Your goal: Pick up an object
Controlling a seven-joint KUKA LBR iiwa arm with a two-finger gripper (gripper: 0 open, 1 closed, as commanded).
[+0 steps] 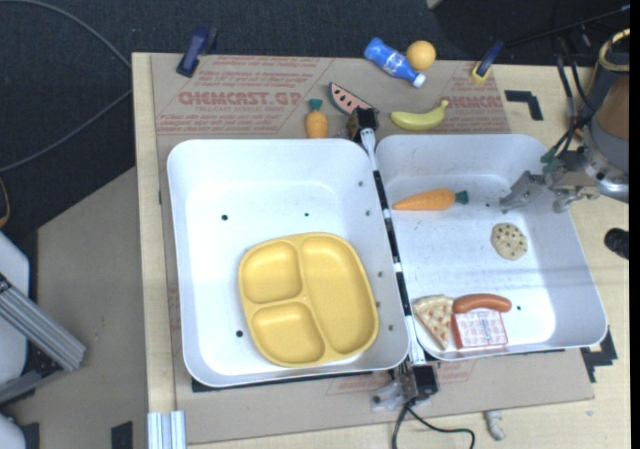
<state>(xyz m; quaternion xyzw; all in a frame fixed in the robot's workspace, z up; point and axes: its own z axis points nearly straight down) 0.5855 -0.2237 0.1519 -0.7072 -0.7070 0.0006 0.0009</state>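
Left bin (pixel 200 177) sits far left of the gripper (pixel 540 187), holding a yellow tray (pixel 305 299) with three compartments. Right bin (pixel 570 277) lies under and left of the gripper. Arm (pixel 612 107) comes in at the right edge; gripper hangs over the right bin's upper right part, nothing between its fingers. Can't tell whether they're wide or narrow. Carrot (pixel 428 200) lies just left of the gripper, on the bin floor. Sausage (pixel 482 304), red pack (pixel 482 330) and pizza slice (pixel 434 317) cluster well below and left of it, at the near edge. Cookie (pixel 509 241) lies close below the gripper, slightly left, not touching. Outside the bins, up-left of the gripper: banana (pixel 420 117), blue bottle (pixel 392 60), orange (pixel 421 54), watermelon slice (pixel 346 97).
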